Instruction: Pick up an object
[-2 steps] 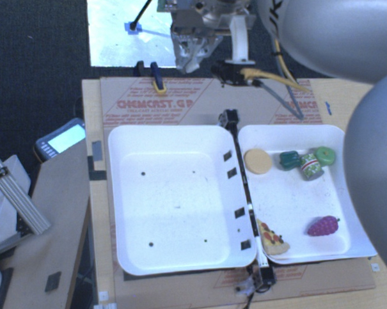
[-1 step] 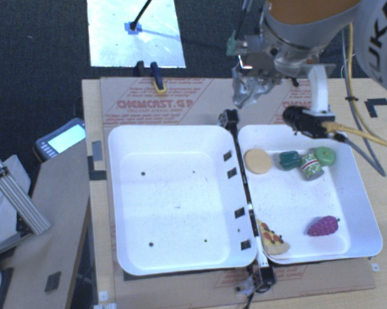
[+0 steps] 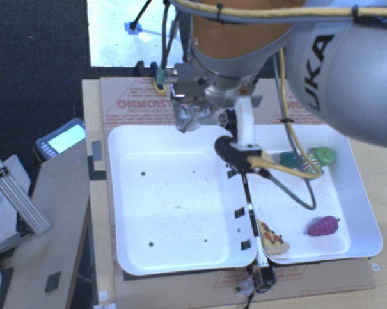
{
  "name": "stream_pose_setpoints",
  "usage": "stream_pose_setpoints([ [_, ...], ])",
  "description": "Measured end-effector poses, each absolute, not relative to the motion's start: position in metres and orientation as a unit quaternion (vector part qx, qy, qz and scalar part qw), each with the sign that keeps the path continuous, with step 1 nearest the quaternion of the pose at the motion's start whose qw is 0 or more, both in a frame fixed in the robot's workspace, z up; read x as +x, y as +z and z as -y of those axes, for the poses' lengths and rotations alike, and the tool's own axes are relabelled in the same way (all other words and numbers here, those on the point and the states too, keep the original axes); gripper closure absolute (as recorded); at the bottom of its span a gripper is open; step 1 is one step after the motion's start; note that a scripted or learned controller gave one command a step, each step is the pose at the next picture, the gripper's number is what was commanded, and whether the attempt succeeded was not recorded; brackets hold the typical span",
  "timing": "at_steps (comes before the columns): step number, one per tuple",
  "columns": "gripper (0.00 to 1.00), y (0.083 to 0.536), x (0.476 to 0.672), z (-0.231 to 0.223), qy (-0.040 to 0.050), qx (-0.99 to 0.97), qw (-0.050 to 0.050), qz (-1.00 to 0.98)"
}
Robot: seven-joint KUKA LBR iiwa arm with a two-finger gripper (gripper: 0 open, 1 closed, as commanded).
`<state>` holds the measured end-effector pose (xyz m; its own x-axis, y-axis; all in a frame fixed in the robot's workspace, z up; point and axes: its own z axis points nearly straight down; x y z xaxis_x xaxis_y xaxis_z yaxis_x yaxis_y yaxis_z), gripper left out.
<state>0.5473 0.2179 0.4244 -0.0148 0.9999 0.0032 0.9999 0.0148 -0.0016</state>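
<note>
- Hovering in the upper middle of the frame, over the far rim where the two bins meet: gripper [image 3: 192, 117], blurred and half hidden under the wrist. Open or closed, impossible to tell; nothing seen held in it.
- Reaching in from the right and taking up the upper right corner: grey arm [image 3: 343, 61], set high above the bins, probably so as to come straight down on a target.
- Lying in the right bin [image 3: 357, 198], all the candidates for the pick:
  - toy pizza slice [image 3: 272, 238], at the near left corner, close against the wall between the bins, so likely awkward to grasp.
  - purple berry [image 3: 323, 226], toward the near right, well apart from the walls, probably the easiest choice.
  - green round piece [image 3: 324, 156] and teal piece [image 3: 288, 158], close together at the far side, partly crossed by a looping yellow cable [image 3: 290, 171].
- To the left, the left bin [image 3: 170, 209], marked with a few small dark specks.
- Under both bins, a cardboard sheet [image 3: 134, 105] on the desk [image 3: 380, 158], seemingly to keep them side by side and steady.
- Judged stage: not yet picked; gripper not above any object, so a shift toward lower right called for first.
</note>
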Motion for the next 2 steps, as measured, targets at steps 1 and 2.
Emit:
stream_pose_setpoints([
  [1, 1.00, 0.5308, 0.6071, -0.2260, -0.0071, -0.705, -0.004, 0.709],
  [2, 1.00, 0.5362, 0.6051, -0.2257, -0.0029, -0.704, -0.001, 0.710],
])
